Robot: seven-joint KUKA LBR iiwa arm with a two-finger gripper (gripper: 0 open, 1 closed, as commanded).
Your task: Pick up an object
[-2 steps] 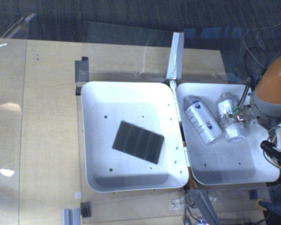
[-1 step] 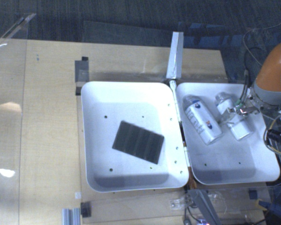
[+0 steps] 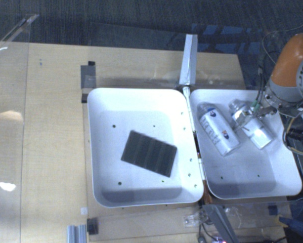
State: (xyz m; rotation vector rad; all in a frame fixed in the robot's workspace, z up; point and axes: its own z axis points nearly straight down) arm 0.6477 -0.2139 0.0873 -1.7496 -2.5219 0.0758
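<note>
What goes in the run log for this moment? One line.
arm: over right bin | gripper: beside can, nothing visibly held | left bin: dark ridged pad

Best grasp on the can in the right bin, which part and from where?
Grip the can across its middle, coming straight down from above. It lies on its side on the floor of the right bin, long axis slanting from upper left to lower right, so set the gripper to close across the round body. Its upper-left end sits near the bin wall, so the middle probably leaves the most room.
</note>
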